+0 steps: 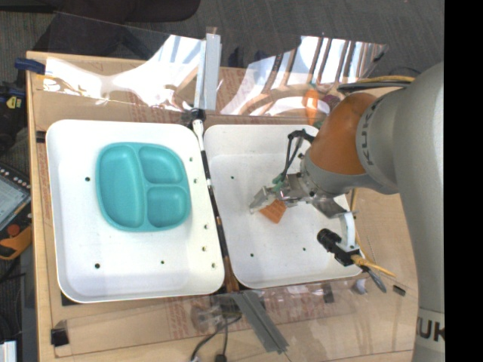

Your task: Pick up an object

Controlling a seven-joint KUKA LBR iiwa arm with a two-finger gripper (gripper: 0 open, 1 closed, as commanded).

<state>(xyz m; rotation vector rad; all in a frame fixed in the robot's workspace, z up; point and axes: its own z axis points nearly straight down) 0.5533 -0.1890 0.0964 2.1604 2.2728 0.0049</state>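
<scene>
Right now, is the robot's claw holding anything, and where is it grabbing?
Cannot tell. The gripper is right over a small orange object in the right bin.

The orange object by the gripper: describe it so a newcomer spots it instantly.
Start at the two white bins side by side and take the right bin, the one the grey arm reaches into. Just below the gripper lies a small orange object. It is the sole orange piece on that bin's white floor; the left bin holds a teal divided plate.

A teal divided plate (143, 185) lies in the left bin (68, 262).
</scene>
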